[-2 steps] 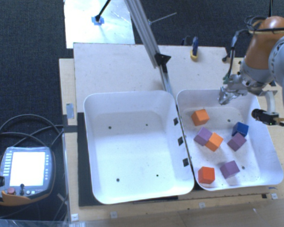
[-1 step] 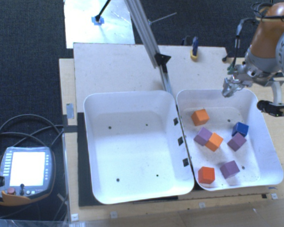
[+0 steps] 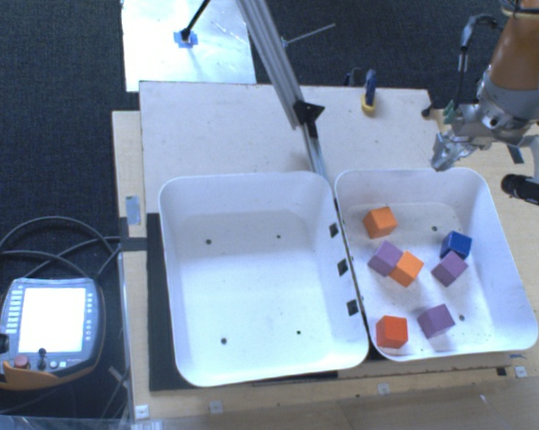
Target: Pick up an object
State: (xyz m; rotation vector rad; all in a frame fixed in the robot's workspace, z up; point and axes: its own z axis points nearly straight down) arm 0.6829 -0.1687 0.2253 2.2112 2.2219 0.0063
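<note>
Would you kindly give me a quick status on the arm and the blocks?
Gripper above right bin's far rim, nothing held. Seven blocks in right bin; nearest, orange block. Path unobstructed.

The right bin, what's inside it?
Seven blocks lie in the right bin: three orange, three purple, one blue. Nothing covers them.

Seven small cubes are lying loose in the right bin (image 3: 501, 210). Orange cube (image 3: 379, 222) is sitting farthest back. Purple cube (image 3: 385, 257) is touching a second orange cube (image 3: 407, 269). Blue cube (image 3: 456, 243) is sitting just beside another purple cube (image 3: 449, 269). Nearest the front: third orange cube (image 3: 391, 332) and third purple cube (image 3: 435, 320), apart.
</note>
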